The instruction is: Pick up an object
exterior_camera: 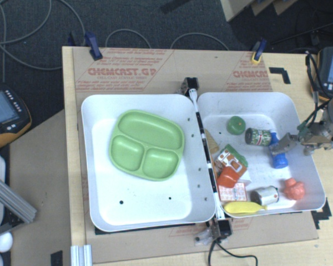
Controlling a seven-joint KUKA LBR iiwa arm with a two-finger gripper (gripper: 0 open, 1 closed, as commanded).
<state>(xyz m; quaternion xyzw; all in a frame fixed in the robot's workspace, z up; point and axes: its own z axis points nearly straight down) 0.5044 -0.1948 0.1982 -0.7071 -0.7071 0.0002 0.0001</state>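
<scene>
Yellow banana (244,207) lies at the near edge of the right bin (299,115), with a silver can (265,195) and a reddish-pink fruit (293,188) just beside it. You have plenty to choose from there: a green ball (236,125), a dark can with a green label (258,137), a blue object (278,160), an orange piece (228,177) and small printed boxes (231,158). The left bin (100,204) carries a green divided plate (146,144). Your end effector (313,138) hangs over the right bin's far-right rim, near the blue object; I cannot tell its state, and nothing shows in it. You look to be in the approach step. Next, settle on one target, centre over it, and descend clear of its neighbours.
</scene>
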